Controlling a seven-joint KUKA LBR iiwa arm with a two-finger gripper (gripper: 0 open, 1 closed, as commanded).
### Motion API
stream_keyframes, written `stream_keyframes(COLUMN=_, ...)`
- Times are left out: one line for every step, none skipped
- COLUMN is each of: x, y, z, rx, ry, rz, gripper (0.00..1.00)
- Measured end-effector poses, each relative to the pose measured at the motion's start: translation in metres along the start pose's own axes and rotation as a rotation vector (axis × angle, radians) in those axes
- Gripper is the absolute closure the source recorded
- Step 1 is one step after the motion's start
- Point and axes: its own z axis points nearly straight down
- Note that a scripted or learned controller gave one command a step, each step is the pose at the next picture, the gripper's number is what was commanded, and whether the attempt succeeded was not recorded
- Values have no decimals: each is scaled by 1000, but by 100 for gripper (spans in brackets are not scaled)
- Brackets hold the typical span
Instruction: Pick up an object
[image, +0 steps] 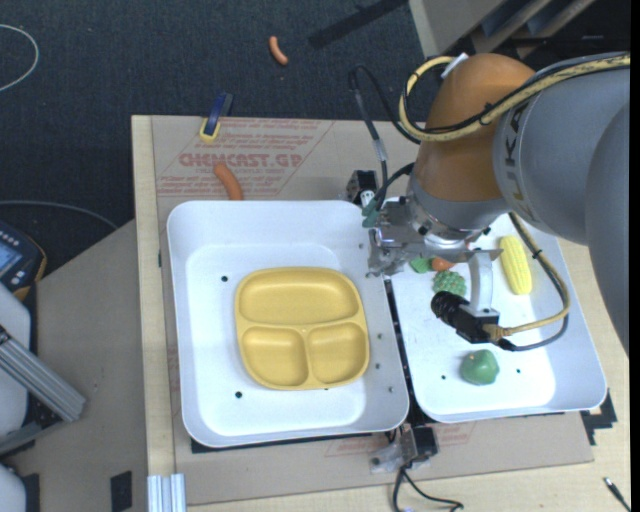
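Arm (520, 130) low over right bin (570, 370); gripper (425, 262) state: cannot tell. Green ball (480, 368) near side, corn cob (515, 264) far right. Yellow 3-section tray (300, 326) in left bin (200, 300).

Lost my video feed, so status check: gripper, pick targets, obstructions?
Gripper low at right bin's left edge, nothing seen gripped. Toy corn, green ball lying loose in that bin. Arm overhangs bin's upper part.
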Motion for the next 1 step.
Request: stream_keyframes(x=2, y=-11, z=-16, rx=-4, ry=0, rz=2, gripper=100)
